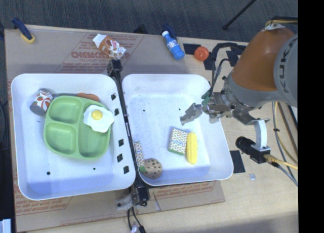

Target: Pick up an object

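The right bin [152, 90] holds a yellow corn cob [192, 148] lying next to a checkered packet [178, 141] near its front right. A brown speckled ball [151, 168] and a small patterned strip [138, 151] lie at its front left corner. My gripper [191, 114] hangs over the right side of this bin, above and slightly behind the packet and corn, pointing left. I see nothing in it. The grey arm with its orange band [258, 65] reaches in from the right.
The left bin [25, 176] holds a green divided plate [71, 133] with a toy fried egg [98, 118] on its rim, a small can [41, 100] and a reddish item [88, 96] behind it. A blue bottle [173, 45], an orange cap [201, 52] and a snack packet [109, 46] lie behind the bins.
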You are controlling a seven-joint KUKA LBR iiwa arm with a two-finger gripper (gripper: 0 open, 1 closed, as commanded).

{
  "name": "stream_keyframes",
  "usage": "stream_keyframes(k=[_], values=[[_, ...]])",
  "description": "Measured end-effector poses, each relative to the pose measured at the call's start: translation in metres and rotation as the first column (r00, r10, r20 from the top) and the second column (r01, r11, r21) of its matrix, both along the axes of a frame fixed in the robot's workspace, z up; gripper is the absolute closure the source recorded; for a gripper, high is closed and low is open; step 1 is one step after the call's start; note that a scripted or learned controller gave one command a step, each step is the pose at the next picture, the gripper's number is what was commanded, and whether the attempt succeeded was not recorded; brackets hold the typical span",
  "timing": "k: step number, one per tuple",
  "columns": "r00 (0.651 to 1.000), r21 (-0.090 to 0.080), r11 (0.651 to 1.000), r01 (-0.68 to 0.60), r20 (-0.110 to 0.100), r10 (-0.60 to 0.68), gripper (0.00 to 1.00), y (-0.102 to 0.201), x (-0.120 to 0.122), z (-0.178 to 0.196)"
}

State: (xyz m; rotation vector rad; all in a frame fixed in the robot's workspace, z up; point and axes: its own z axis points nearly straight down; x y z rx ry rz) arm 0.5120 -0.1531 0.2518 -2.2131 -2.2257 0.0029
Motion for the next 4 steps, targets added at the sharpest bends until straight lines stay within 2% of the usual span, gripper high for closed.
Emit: stream_keyframes(k=[1, 2, 3, 4], values=[[1.0, 0.001, 1.0, -0.002, -0.003, 0.002, 0.0, 0.0, -0.025, -0.126], [1.0, -0.005, 1.0, -0.005, 0.022, 0.005, 0.0, -0.036, -0.028, -0.151], [0.999, -0.015, 1.0, -0.011, 0.032, 0.012, 1.0, -0.038, -0.026, -0.139], [0.999, -0.015, 1.0, -0.011, 0.032, 0.011, 0.0, -0.038, -0.026, -0.139]])
